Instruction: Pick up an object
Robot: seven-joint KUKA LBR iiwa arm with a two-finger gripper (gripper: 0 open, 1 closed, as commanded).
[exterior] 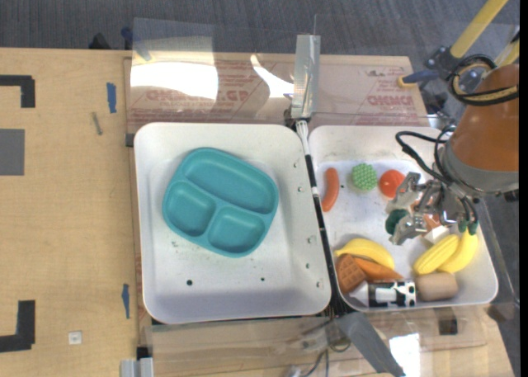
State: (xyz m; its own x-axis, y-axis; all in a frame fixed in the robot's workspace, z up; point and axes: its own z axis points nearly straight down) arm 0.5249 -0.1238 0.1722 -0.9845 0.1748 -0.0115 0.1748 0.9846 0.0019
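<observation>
Teal catches the eye first: a three-section plate point(220, 200) sits tilted in the left bin point(157, 285), each of its compartments bare. Over to the right bin point(487, 285), and that's where the action is. The gripper point(419, 209) is down low in the middle of that bin, with the arm point(487, 132) and its orange band reaching in from the right. Whether it has closed on anything I cannot tell; the metal parts blur together at the tip, and a small dark green object point(396, 222) lies right against it on its left side.

Around it, plenty of toy food. A red-orange sausage point(330, 189) lies lengthwise by the bin's left wall. Next to that, a green bumpy ball point(363, 176), then an orange-red tomato point(391, 182) just beside the gripper. To the gripper's lower right, a bunch of yellow bananas point(450, 252). Along the front edge: another yellow banana point(366, 250) over a brown waffle point(350, 272), an orange piece point(379, 269) touching them, a black-and-white item point(391, 294), and a tan roll point(437, 286) at the right end.
</observation>
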